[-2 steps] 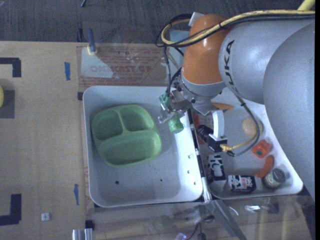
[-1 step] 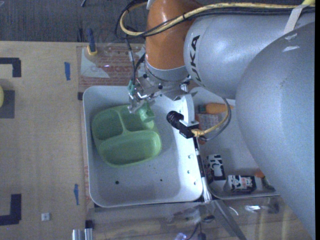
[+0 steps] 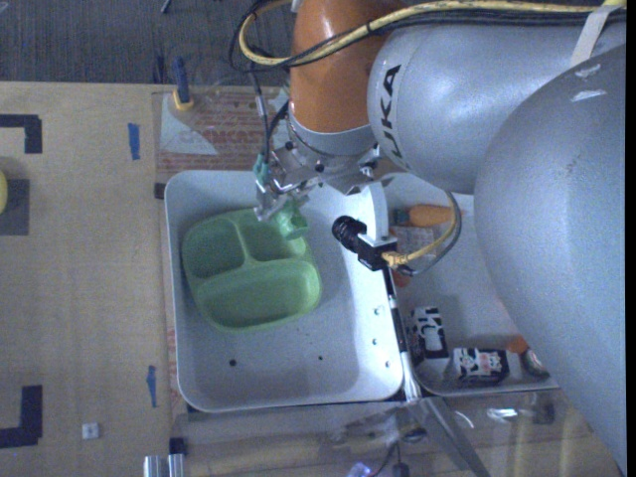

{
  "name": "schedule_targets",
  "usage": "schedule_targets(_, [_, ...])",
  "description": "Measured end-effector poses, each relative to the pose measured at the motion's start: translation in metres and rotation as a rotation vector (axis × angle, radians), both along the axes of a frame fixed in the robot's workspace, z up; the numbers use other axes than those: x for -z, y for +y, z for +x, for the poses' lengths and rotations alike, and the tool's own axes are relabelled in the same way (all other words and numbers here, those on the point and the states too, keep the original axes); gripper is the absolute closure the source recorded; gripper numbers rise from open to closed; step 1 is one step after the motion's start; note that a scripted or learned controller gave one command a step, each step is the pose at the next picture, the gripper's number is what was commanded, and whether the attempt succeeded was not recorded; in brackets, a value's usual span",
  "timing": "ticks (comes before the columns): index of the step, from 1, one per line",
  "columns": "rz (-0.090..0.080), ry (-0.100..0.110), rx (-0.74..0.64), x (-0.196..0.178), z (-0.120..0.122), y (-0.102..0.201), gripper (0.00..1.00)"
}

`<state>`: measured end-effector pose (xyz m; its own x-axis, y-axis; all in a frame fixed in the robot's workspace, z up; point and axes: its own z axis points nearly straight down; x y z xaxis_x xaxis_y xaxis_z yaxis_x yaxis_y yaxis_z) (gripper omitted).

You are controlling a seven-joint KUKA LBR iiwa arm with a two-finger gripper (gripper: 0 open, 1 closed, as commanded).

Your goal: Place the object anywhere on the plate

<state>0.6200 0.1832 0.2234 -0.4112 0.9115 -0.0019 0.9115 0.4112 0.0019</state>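
claw [image 3: 270, 205] right over the green divided plate's [image 3: 253, 271] top edge | small green object [image 3: 291, 224] just beside it, touching the rim | can't tell its grip, honestly

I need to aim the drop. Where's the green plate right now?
The green plate lies in the left bin, toward its upper left, directly under the gripper.
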Motion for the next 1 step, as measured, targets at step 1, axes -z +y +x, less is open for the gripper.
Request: schedule_targets(1, [0.000, 0.000, 0.000, 0.0000, -0.0001, 0.0002, 0.00])
